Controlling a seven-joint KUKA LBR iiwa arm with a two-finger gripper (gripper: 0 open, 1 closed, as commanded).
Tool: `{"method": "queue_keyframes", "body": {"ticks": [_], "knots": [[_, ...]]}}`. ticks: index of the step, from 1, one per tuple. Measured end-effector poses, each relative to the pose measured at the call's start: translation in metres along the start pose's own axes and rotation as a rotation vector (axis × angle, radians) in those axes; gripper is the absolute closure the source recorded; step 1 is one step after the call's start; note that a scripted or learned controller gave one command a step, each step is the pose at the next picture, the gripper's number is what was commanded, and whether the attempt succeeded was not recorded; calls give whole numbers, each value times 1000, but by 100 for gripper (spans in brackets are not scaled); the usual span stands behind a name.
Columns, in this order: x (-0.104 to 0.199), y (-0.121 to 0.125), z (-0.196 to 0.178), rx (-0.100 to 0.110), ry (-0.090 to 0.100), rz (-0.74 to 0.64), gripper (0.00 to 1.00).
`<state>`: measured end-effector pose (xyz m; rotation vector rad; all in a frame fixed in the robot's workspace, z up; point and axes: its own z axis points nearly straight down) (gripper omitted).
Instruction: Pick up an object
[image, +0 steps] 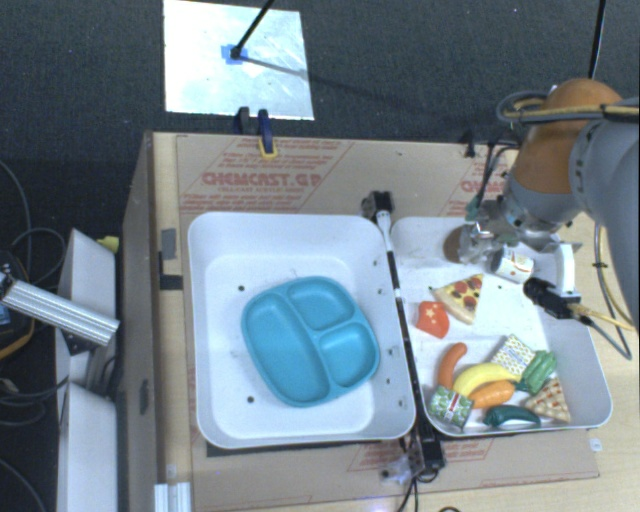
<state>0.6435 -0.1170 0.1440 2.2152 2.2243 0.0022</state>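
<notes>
Near the far edge of the right bin (425, 262) hangs your gripper (482, 243) (open or closed, you cannot tell). Toward the bin's middle lies the pizza slice (460, 297): probably light, stiff plastic, best pinched across its narrow sides.
</notes>
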Motion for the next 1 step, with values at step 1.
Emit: {"method": "queue_keyframes", "body": {"ticks": [1], "knots": [[41,-51,-68,-1,1,-1,100]]}}
